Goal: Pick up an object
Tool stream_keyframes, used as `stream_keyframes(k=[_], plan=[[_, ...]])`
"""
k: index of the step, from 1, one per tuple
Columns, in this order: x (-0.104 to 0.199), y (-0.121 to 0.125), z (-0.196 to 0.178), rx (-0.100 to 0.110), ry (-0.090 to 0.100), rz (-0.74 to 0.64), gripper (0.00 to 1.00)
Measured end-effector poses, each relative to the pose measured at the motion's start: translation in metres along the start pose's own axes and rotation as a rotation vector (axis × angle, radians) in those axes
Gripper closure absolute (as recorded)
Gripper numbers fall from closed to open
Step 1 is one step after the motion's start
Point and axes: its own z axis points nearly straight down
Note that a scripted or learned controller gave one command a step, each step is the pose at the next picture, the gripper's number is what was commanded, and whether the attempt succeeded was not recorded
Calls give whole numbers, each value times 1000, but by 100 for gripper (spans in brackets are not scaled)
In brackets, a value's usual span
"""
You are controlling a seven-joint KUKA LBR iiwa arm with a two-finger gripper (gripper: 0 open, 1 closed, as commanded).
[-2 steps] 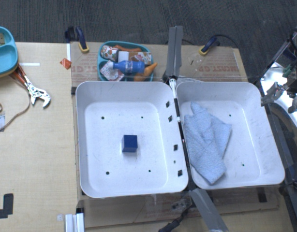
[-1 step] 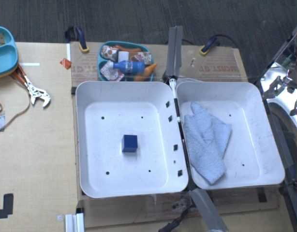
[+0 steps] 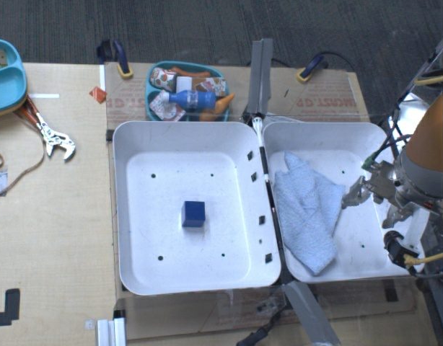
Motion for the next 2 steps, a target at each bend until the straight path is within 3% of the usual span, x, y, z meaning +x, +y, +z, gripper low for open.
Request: stream_keyframes(k=[1,2], plan=[[-42,19,-15,-3,0,-13,0],[-64,29,-71,-3,0,276,0]])
